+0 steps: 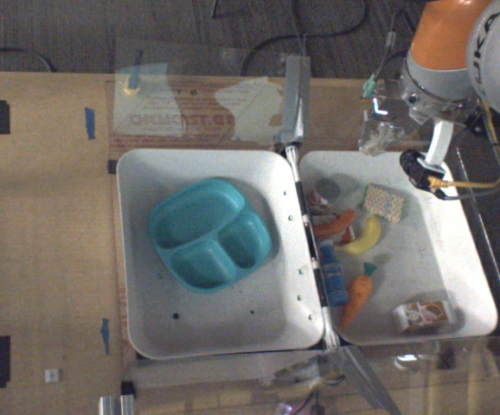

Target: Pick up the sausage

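The sausage (335, 224), reddish-orange and slightly curved, lies in the right bin (458, 258) close to its left wall, touching a yellow banana (364, 236) on its right. My gripper (378, 135) hangs over the far edge of the right bin, well above and a little right of the sausage, with nothing visibly in it. The grey arm with its orange band (445, 24) comes in from the top right.
The right bin also holds a speckled cracker (382, 202), a carrot (358, 292), a blue packet (332, 282), a small carton (423, 315) and a small item (317, 201) by the wall. A teal divided plate (208, 233) lies in the left bin (146, 318).
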`<action>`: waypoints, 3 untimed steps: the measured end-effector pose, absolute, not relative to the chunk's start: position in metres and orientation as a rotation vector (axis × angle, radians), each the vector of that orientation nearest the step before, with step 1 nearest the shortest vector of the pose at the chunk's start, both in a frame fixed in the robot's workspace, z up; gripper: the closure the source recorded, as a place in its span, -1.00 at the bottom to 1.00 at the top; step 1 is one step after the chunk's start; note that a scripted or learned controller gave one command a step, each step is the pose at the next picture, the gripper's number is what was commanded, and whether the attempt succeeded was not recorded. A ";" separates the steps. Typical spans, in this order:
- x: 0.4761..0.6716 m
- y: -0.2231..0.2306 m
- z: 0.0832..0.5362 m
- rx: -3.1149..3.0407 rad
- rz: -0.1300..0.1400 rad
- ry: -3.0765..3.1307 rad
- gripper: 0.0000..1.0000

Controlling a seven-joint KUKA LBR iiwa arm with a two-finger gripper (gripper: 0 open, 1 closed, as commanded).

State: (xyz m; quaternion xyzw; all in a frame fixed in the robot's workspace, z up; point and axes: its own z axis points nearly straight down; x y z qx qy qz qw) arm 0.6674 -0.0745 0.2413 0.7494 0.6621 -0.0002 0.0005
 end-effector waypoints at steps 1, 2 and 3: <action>0.668 -0.073 0.251 2.349 -0.003 2.083 1.00; 0.667 -0.089 0.303 2.548 -0.001 1.835 1.00; 0.652 -0.116 0.312 2.640 -0.003 1.704 1.00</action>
